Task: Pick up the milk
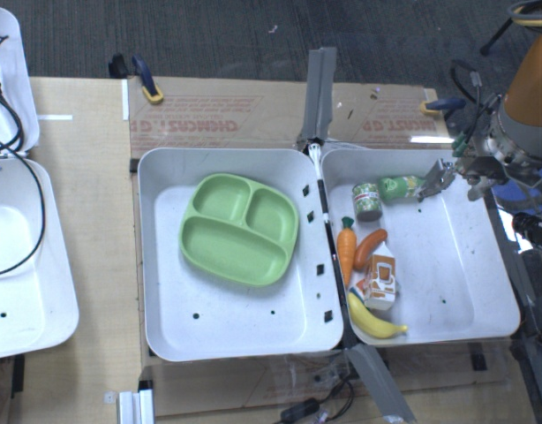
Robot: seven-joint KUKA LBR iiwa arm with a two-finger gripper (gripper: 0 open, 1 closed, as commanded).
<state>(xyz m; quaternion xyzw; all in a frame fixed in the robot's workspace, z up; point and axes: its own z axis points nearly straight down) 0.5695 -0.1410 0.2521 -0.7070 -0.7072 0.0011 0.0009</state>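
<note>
Arm enters from right, wrist over right bin's far corner. Gripper beside green bottle, well apart from milk carton. Jaws apart, holding nothing.

robot lab | cardboard-covered bench | two white bins | clamps | loose cables
</note>
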